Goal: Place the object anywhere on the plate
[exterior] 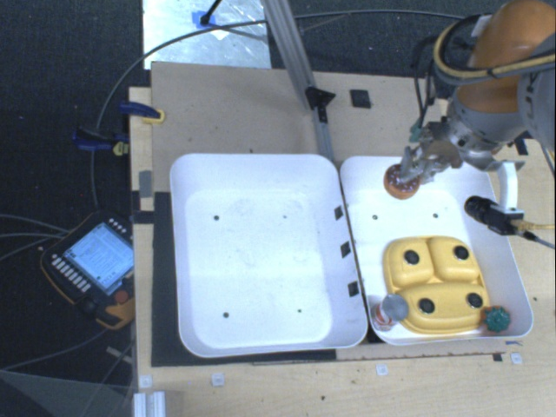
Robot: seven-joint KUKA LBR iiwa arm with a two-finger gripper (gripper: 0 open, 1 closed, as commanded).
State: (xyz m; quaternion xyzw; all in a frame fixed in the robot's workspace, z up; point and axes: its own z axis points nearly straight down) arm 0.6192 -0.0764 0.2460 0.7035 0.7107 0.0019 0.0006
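We saw gripper (408,170) low over right bin's (434,215) far end, fingers seemingly clenched around small brown round object (400,183). Yellow plate (432,286) sat near, toward bin's front. Placement, we judged, not yet done; carry and release remained.

Two white bins, left (252,259) and right (512,272), look like smooth moulded plastic with a soft sheen. The yellow plate (433,285) at lower right reads as glossy plastic, catching highlights on its rounded humps. The table (234,115) beneath is matt tan board, like cardboard or fibreboard. At upper left, a crinkled silvery sheet (204,20) shines like foil. The arm's orange band (512,24) at upper right looks smooth and glossy, and the grey housing (486,133) below it is duller.
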